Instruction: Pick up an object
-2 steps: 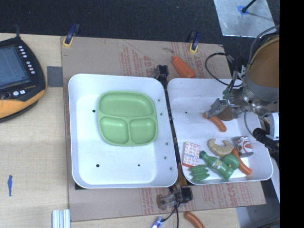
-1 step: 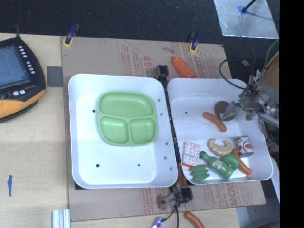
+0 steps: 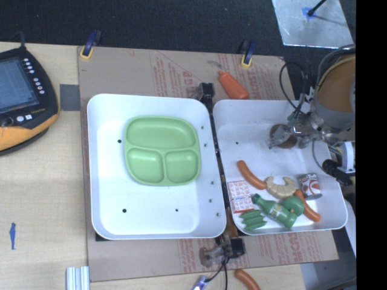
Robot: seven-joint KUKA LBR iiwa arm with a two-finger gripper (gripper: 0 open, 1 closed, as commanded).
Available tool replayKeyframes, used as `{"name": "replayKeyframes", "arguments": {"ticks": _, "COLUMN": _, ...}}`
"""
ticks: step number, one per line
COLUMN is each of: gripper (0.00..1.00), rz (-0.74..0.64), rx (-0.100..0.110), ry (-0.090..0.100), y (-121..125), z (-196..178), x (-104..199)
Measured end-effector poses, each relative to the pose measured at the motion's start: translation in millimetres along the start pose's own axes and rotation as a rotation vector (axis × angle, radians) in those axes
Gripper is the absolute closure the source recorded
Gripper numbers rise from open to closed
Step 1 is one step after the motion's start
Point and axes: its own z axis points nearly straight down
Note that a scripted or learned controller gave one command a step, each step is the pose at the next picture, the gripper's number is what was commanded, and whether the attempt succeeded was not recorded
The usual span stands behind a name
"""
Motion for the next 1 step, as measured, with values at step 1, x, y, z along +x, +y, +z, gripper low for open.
{"name": "replayKeyframes", "arguments": {"ticks": 1, "gripper": 0.0, "rz": 0.0, "rx": -0.001, "ry": 0.002, "y": 43.4, "z": -1.5, "x": 19.1}}
